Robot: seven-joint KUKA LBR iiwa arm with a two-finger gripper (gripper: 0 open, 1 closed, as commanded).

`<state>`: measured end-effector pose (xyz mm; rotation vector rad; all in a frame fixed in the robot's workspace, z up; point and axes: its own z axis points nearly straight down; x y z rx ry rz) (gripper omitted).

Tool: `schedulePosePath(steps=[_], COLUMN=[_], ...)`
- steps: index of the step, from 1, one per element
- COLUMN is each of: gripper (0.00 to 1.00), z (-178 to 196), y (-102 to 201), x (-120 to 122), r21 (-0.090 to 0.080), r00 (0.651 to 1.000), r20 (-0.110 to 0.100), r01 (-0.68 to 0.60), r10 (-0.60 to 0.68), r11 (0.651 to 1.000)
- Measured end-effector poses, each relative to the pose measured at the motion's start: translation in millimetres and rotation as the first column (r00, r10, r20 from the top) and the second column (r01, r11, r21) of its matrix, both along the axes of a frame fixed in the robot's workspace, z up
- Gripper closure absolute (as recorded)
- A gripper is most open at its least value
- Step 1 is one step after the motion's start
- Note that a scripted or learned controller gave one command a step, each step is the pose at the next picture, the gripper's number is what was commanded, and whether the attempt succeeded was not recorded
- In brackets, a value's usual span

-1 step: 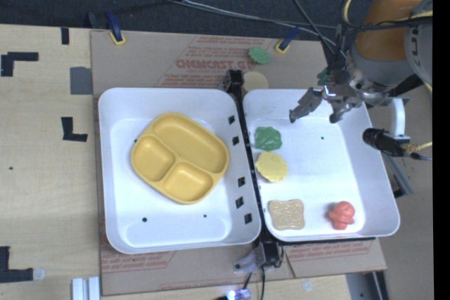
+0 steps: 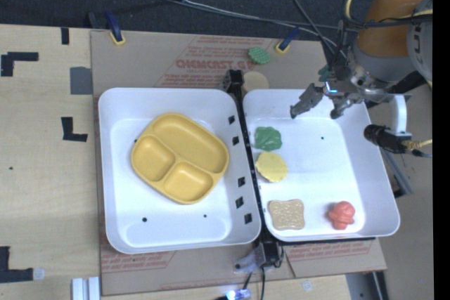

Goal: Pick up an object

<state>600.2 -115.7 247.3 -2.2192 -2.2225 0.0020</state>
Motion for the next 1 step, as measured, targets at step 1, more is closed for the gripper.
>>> schedulePosePath(steps=[1], gripper=[0.00], z=[-63.1], y=[6.9], x=[-1.0], r21=[0.000], r00=[1.000], r20=[-0.006], r01=[0.000], r10=[0.000], r11=[1.000])
